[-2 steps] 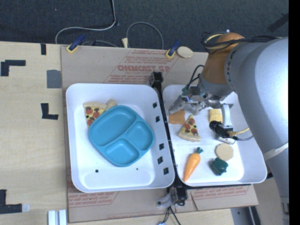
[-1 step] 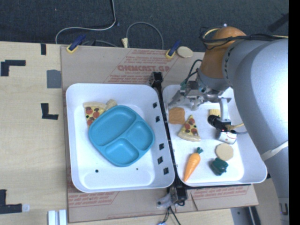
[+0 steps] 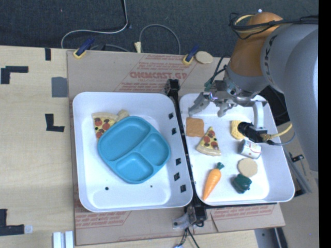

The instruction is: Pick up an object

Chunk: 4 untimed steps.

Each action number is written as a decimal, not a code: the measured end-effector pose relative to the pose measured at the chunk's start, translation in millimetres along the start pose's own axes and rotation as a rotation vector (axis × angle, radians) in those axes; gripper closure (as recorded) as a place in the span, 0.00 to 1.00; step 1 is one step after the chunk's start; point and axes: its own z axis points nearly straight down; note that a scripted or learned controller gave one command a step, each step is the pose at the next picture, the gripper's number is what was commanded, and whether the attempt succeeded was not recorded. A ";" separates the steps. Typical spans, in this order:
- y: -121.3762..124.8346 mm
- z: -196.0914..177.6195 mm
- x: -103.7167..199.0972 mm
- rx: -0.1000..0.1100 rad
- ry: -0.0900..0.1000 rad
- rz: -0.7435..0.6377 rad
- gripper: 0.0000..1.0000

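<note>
My gripper [image 3: 212, 106] hangs over the far end of the right bin [image 3: 276, 190], its two fingers spread open with nothing between them. Just below its left finger lies a brown toast square [image 3: 195, 127]. A pizza slice [image 3: 209, 143] sits beside the toast. Further toward the front are an orange carrot [image 3: 211, 182], a dark green toy [image 3: 241, 183] and a round beige cookie [image 3: 247, 167]. A small white and red cup [image 3: 251, 149] and a yellow piece [image 3: 236, 129] lie to the right under the arm.
The left bin [image 3: 83, 190] holds a blue divided plate [image 3: 134, 149] and a second pizza slice [image 3: 103, 123] at its far left corner. A black divider [image 3: 181, 154] runs between the bins. Cables [image 3: 124, 30] trail behind the bench.
</note>
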 end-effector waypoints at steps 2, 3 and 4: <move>19.5 105.0 -33.7 0.005 -0.001 0.002 0.00; 23.4 105.0 -34.6 0.005 -0.002 0.001 0.00; 26.1 102.9 -38.9 0.006 -0.001 0.002 0.00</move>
